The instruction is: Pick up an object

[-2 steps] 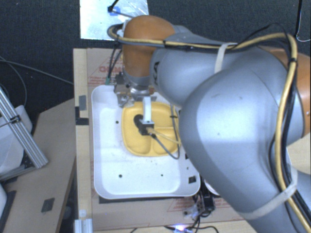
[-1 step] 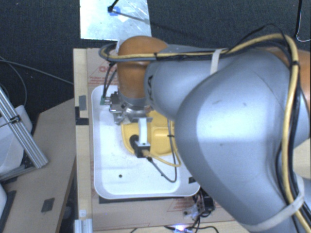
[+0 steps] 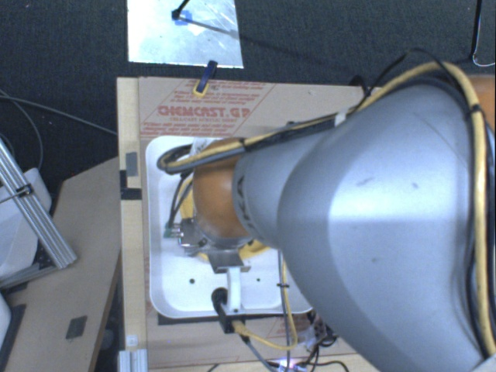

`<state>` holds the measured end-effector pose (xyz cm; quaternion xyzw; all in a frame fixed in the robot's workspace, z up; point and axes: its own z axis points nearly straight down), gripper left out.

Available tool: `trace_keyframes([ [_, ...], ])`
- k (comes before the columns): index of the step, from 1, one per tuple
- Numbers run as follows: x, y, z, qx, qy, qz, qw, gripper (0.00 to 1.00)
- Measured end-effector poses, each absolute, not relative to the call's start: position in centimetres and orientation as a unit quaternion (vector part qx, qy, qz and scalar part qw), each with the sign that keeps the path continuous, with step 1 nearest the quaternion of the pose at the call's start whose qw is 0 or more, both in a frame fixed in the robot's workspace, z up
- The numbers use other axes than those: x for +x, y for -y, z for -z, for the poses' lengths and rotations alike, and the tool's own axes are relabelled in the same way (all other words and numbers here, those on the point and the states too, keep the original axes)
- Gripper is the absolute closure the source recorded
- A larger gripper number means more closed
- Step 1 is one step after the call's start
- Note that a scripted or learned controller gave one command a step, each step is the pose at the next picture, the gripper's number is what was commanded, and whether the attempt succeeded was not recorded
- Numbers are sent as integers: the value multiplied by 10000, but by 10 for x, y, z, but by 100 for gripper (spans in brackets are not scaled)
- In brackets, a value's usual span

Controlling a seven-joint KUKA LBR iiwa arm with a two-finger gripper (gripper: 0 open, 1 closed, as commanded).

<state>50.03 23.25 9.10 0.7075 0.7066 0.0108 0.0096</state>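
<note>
The arm [image 3: 387, 208] sweeps in from 3 o'clock and swallows most of the right half of the view, grey shell up close to the lens. Its orange band [image 3: 213, 196] sits just left of centre, right over the white bin [image 3: 174, 285]. Below the band, towards 6 o'clock, the end effector [image 3: 225, 260] hangs low above the bin floor, but the wrist is in the way, so I cannot tell whether it is open or closed, or whether it has hold of anything.

The object to pick? A yellow sliver [image 3: 257, 248] peeks out at the wrist's 4 o'clock edge, inside the bin. It may be the object or just part of the robot; too little of it shows to say.

The bin rests on a cardboard sheet [image 3: 232, 107] (red print across it), which lies on the pale counter [image 3: 85, 223]. At 12 o'clock from the bin, a blue-and-yellow clip [image 3: 205, 78] sits at the cardboard's far edge, touching a shiny sheet [image 3: 155, 29] beyond it. Out at 9 o'clock, an aluminium rail [image 3: 35, 208] slants across the counter's edge.
</note>
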Motion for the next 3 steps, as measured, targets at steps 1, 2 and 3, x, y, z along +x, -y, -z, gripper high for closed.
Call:
trace_keyframes([
  [1, 564, -200, -173, 7057, -7085, -65, -22, 100],
  [2, 643, -174, -233, 7075, -7067, -33, 11, 100],
  [3, 625, -123, -261, 7078, -7064, -16, -14, 100],
])
